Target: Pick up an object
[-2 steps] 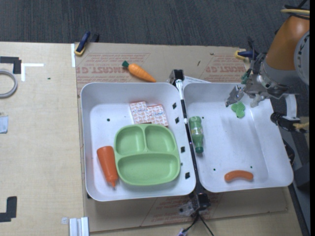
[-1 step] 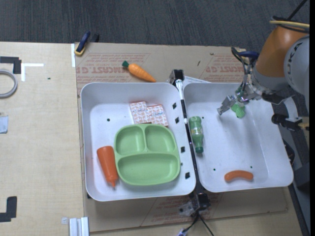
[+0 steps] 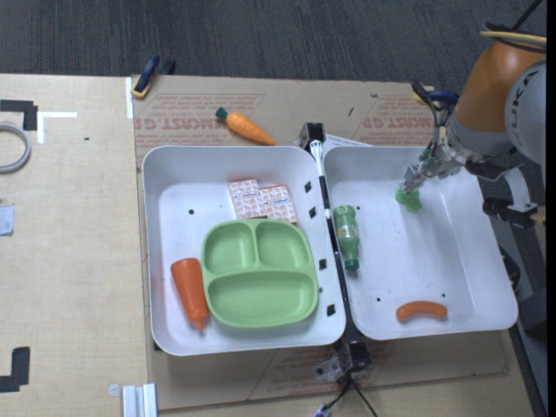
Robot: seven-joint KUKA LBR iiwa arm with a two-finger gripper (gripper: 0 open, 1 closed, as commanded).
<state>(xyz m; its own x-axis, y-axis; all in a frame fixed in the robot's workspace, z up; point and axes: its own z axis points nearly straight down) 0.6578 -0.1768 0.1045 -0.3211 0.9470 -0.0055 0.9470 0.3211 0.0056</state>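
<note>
Two shallow white bins are seen from above, side by side on a cardboard-covered bench. In the left bin, a green divided plate lies near the front, an orange bottle just to its left, and a pink-patterned packet at its far side. In the right bin, a green bottle lies along the left wall, and an orange sausage-shaped toy rests near the front. At the far right, the gripper is lowered over a small green object, touching or nearly so (whether it is clamped on it cannot be told). A toy carrot lies on the cardboard beyond the left bin.
</note>
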